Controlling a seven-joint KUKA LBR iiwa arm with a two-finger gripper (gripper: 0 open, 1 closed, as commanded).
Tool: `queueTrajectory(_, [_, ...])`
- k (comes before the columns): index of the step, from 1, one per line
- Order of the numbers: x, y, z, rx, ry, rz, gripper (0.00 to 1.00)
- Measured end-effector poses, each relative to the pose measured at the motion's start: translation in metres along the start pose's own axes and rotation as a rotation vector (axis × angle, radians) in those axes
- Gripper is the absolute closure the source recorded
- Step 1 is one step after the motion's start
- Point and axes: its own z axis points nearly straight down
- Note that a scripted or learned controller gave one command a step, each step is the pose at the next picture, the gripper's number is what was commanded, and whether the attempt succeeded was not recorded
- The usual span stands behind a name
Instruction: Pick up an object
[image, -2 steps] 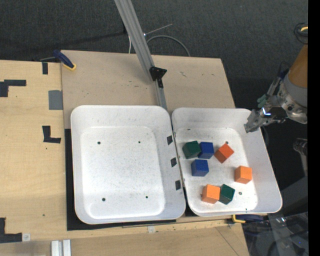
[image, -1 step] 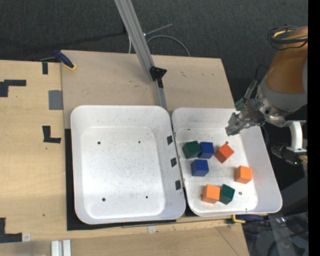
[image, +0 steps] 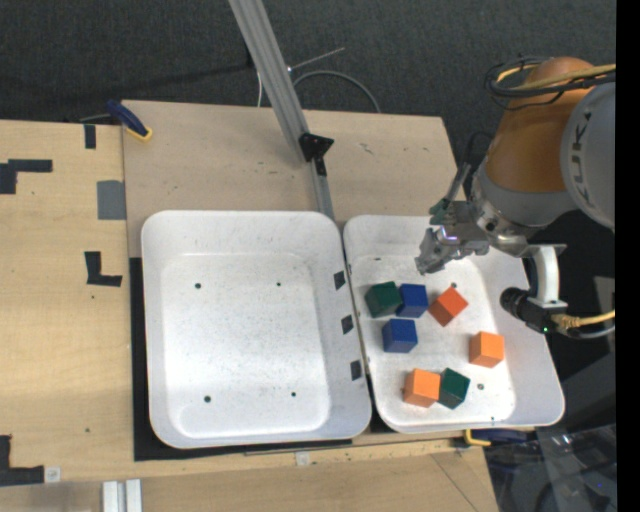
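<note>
Right now the grey two-finger gripper (image: 432, 260) hangs over the right white bin (image: 530, 405); whether it holds anything, I cannot tell. Just below sits a small orange cube (image: 449, 305), probably light and hard. Pinch its flat sides.

Surface and fixtures around the bins

A tan surface (image: 220, 160) carried black tape marks (image: 25, 172) at its left, a blue-and-yellow clamp (image: 128, 118) near its far edge, and a slanted grey metal pole (image: 280, 85) beside a thin looping cable (image: 335, 80).
</note>
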Motion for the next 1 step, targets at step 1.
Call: queueTrajectory(1, [0.0563, -0.0108, 0.0088, 0.001, 0.001, -0.001, 1.0])
